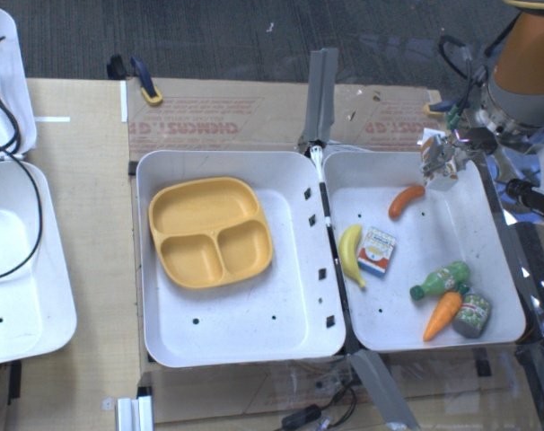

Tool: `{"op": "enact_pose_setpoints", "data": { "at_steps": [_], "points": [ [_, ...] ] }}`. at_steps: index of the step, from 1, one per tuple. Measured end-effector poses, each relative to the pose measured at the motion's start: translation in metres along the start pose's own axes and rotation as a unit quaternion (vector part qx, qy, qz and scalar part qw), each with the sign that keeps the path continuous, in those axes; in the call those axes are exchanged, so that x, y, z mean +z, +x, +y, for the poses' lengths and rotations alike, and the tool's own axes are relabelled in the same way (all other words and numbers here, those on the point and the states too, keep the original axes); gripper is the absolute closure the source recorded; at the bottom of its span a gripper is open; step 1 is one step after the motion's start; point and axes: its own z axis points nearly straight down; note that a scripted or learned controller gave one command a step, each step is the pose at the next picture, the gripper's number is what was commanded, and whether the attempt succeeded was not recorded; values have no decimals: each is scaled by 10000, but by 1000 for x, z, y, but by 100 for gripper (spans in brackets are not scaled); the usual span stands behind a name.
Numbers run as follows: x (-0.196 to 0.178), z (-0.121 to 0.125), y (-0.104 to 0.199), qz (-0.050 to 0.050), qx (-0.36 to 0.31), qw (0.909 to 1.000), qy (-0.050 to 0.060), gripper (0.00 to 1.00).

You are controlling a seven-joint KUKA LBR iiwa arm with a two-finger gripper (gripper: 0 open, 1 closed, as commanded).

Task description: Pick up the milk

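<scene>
Pick not started: small white-blue-orange milk carton (376,250) lies untouched mid right bin (407,330) beside the yellow banana (351,254), two-finger gripper (440,162) hovers over the far edge, jaw state unclear.

My arm (523,52) comes in from the upper right corner of the camera view, and I see little more than its last stretch. The orange band sits at the very top right, broad and rounded, with the grey wrist section just under it. Dark cables loop around the wrist on its left side. From there the wrist slants down and to the left, ending in my gripper (440,164), a small cluster of pale and metallic parts. It points roughly downward, with its tip at the lower left end of the assembly. At this size I cannot make out how the gripper is set.
</scene>
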Motion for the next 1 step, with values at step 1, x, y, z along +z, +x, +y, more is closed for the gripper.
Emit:
{"op": "enact_pose_setpoints", "data": {
  "at_steps": [1],
  "points": [
    [69,-24,9,5,-364,9993,18,100]
  ]
}}
